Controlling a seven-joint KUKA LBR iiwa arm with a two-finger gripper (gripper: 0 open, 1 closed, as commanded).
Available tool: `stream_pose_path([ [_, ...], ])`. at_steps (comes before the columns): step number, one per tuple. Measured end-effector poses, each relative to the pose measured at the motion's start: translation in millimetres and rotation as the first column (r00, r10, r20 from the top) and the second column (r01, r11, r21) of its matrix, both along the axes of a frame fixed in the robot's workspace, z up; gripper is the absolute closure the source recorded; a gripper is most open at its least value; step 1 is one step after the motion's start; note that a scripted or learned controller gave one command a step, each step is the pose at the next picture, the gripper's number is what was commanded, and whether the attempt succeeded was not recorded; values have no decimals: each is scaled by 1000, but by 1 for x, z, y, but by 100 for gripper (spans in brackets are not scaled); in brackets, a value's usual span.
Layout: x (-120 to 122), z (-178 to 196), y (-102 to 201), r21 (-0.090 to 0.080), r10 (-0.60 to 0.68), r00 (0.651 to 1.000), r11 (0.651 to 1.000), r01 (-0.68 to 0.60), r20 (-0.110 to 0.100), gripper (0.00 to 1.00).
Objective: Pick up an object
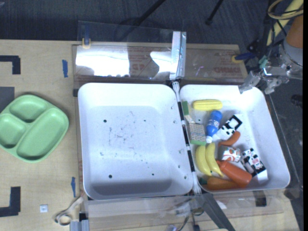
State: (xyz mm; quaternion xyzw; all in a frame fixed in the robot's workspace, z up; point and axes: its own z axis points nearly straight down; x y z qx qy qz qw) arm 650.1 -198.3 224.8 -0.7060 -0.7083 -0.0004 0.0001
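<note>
1. Above the far right corner of the right bin, the gripper hangs just outside the rim; how far its claw stands apart cannot be told, and no object shows in it.
2. Right bin, contents crowded toward the near half: a yellow corn cob lies crosswise near the far wall; a blue bottle slants just below it, its white cap toward the near side.
3. Two bananas lie along the left wall; orange carrots rest against the near wall, touching the bananas.
4. Black-and-white patterned pieces sit toward the right, beside the carrots.
5. Open floor in the right bin: a bare strip along the right wall and the far right corner.
6. Left bin shares its right rim with the right bin; its floor lies open from wall to wall.
7. Green divided tray rests on the bench well left of both bins.
</note>
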Motion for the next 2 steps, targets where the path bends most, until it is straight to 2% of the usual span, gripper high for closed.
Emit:
stream_pose_path([
  [1,1,11,0,-2,2,1000,1000,-2,4,100],
  [2,2,22,1,-5,4,1000,1000,-4,7,100],
])
